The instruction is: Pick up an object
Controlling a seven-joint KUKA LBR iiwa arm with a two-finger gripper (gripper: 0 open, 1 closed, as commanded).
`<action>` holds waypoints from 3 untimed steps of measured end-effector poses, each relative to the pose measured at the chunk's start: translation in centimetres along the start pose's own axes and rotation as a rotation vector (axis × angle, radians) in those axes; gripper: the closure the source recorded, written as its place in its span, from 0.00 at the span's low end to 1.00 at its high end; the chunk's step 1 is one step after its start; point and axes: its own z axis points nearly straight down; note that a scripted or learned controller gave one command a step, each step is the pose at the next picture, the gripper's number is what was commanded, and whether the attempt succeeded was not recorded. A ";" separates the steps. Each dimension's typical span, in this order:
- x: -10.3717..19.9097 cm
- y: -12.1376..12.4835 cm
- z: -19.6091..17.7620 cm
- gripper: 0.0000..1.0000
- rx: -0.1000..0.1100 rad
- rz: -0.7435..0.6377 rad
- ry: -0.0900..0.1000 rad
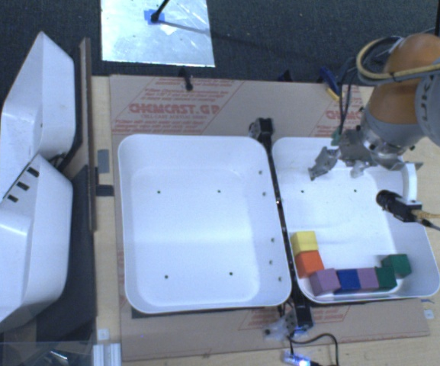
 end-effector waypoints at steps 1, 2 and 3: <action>-1.7 0.5 8.1 0.00 -0.003 0.002 -0.001; -8.4 3.3 7.7 0.00 -0.010 0.005 -0.003; -6.6 -0.3 7.7 0.00 -0.009 0.075 -0.001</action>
